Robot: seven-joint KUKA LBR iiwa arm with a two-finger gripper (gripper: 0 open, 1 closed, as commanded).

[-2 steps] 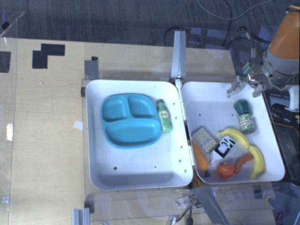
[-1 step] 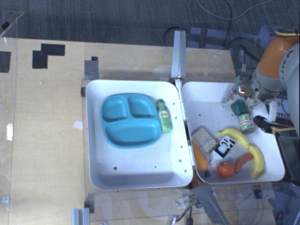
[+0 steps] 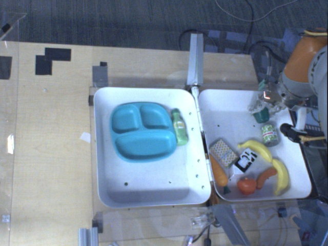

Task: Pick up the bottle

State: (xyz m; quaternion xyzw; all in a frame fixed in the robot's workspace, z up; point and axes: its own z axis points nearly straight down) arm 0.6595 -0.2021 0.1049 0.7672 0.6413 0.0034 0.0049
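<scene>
One claw [image 3: 261, 108] low over the right bin's [image 3: 225, 100] far side; grip state impossible to tell.

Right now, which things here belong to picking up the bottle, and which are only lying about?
For the job:
bottle, lying in the left bin beside the blue tray
gripper, over the right bin

Just lying about:
blue tray
bananas
carrot
tomato
can
</scene>
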